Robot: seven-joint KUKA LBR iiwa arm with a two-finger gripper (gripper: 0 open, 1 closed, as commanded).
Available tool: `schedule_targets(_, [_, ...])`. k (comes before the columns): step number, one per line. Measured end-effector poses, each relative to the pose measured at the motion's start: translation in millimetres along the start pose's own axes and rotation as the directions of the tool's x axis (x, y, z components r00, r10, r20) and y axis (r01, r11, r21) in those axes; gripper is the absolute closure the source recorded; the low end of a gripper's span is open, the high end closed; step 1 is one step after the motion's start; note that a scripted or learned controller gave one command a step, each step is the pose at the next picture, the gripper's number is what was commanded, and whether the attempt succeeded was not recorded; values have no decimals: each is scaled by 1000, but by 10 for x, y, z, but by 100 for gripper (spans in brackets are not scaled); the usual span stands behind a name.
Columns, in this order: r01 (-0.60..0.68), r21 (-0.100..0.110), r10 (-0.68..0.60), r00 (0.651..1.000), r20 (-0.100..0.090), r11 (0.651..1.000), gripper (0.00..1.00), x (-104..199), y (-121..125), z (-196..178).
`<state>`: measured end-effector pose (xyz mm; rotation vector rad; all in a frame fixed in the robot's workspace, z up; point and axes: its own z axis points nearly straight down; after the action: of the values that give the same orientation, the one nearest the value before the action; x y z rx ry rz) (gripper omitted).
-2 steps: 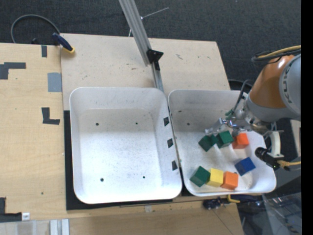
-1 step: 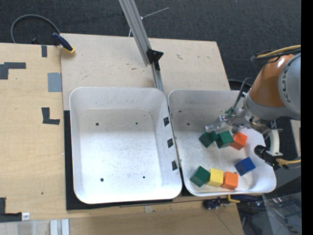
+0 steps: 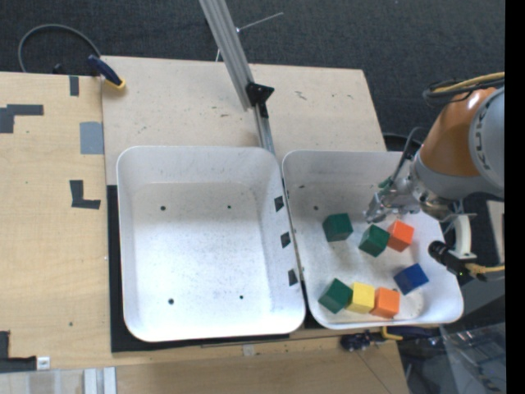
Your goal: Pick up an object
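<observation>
- Gripper (image 3: 385, 206) sits low over the right bin (image 3: 305, 189), just up and left of the orange cube (image 3: 401, 235); whether it is spread or pressed together I cannot tell, and nothing shows pinched in it.
- Orange cube lies in the right bin's middle, touching a green cube (image 3: 374, 240) on its left side.
- Judged from this, the step in hand is the descent onto a cube, and that pair is the nearest target.
- To do it well, the gripper should centre over one cube and straddle its free sides, since the touching neighbour leaves no room on the shared face.
- Another green cube (image 3: 337, 226) lies further left of the orange cube, apart from the pair and easier to take.
- Blue cube (image 3: 411, 277) lies below the orange cube.
- A row of green, yellow and orange cubes (image 3: 360, 297) lies well below it, by the bin's near wall.
- Left bin (image 3: 130, 189) lies far left of the orange cube.
</observation>
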<state>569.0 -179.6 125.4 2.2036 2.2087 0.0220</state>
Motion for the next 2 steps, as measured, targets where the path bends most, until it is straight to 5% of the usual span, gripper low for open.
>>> schedule_targets(1, [0,21,0,1000,-4,1000,100,91,44,-581])
schedule_targets(2, [-1,20,1,1000,-3,1000,100,15,142,-1120])
